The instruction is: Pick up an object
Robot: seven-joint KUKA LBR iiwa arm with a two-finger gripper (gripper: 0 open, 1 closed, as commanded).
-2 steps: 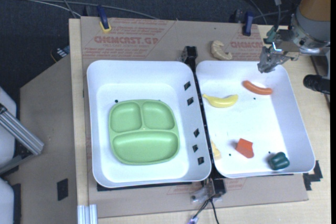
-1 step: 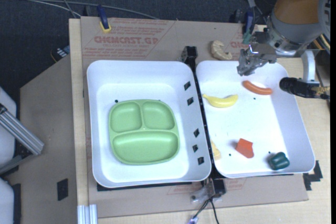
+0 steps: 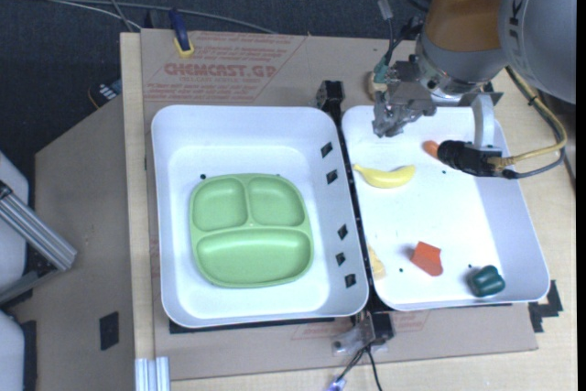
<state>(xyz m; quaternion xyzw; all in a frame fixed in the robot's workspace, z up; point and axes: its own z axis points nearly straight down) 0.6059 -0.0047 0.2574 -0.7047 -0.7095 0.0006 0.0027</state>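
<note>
My gripper hangs over the far left corner of the right bin, a little behind a yellow banana. Nothing shows between its fingers. A red block lies near the bin's front, and a dark green object rests in the front right corner. A small orange piece sits beside a black part of the arm. A small yellow bit lies at the bin's left wall.
The left bin holds a light green divided plate. Black clips line the seam between the bins. Cables run across the dark floor behind the cardboard-covered bench.
</note>
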